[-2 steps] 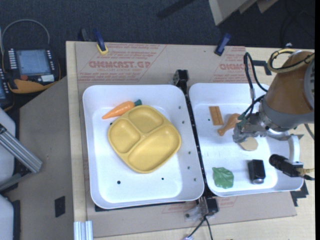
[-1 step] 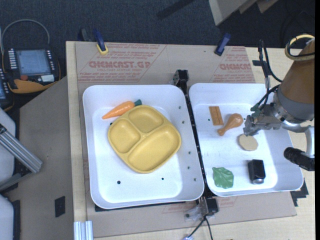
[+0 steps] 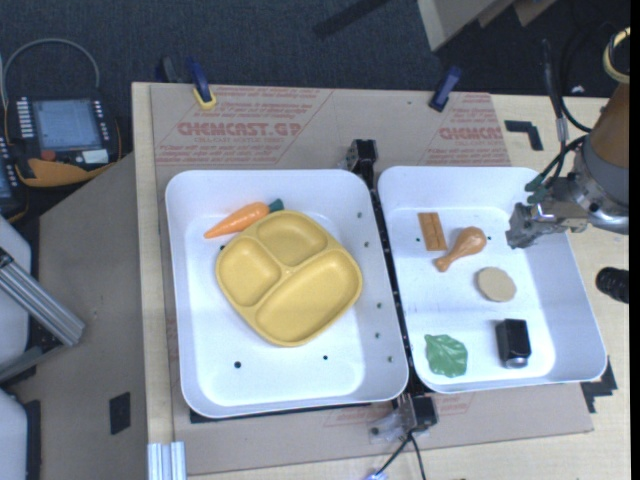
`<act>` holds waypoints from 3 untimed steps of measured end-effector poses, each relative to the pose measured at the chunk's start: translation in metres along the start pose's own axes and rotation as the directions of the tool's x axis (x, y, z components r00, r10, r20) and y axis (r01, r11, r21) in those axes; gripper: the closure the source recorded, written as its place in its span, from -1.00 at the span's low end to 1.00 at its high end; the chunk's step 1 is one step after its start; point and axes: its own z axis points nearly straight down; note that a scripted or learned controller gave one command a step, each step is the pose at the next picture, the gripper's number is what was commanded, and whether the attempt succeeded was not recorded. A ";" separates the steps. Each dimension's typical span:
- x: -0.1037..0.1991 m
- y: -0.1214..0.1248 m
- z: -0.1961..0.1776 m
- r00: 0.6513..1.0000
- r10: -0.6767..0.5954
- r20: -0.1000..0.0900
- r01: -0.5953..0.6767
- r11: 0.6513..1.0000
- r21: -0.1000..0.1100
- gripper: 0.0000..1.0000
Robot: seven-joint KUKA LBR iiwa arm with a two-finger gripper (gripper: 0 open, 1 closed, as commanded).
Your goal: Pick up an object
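Briefly, your stock from the left edge of the tabletop (image 3: 150, 268) to the right:

1. Left bin (image 3: 195, 368). Holds a yellow divided plate (image 3: 288, 278) in its middle and a toy carrot (image 3: 237, 219) touching the plate's far-left rim.

2. Right bin (image 3: 575, 353). Five small items, well spaced:
- green leafy piece (image 3: 446, 354), near-left corner; looks soft and flat, likely awkward to pinch.
- brown cracker-like strip (image 3: 432, 231), far left; thin, lies flat.
- toy drumstick (image 3: 461, 247), just beside the strip; probably light, rigid plastic. Your best target, I judge: take it across the narrow handle or the rounded head.
- tan round disc (image 3: 496, 285), centre; low, perhaps slippery at the edge.
- black block (image 3: 514, 342), near-right; stiff, squared sides, should grip well across its short width.

3. Gripper (image 3: 522, 230). Sits over the right bin's far-right part, close to the drumstick's head but apart from it. You cannot tell from this view whether the fingers are spread or closed; nothing is visible between them, so count it as carrying nothing. No item is lifted yet.
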 end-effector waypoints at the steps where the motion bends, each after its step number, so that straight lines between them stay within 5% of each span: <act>1: 0.000 0.001 -0.011 1.000 0.000 -0.001 0.000 1.000 0.004 1.00; 3: 0.090 0.031 0.005 1.000 -0.002 -0.003 0.002 1.000 0.010 1.00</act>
